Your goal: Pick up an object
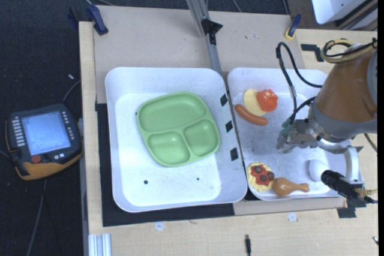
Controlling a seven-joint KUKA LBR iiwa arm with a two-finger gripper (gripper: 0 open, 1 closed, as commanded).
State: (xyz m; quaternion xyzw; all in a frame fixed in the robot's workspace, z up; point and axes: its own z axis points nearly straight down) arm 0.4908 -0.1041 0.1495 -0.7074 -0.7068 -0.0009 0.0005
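Hanging low over the right bin [240, 78], the end effector [290, 139] hides its grip, so I cannot tell its state. A toy sausage [251, 115] lies to its left, a drumstick [290, 187] just below, a green plate [178, 128] far left.

Bare floor mid right bin [264, 141]; blocked above by hot dog [251, 115] and tomato [267, 99], below by pizza slice [260, 174], drumstick [289, 187] and egg [316, 169].
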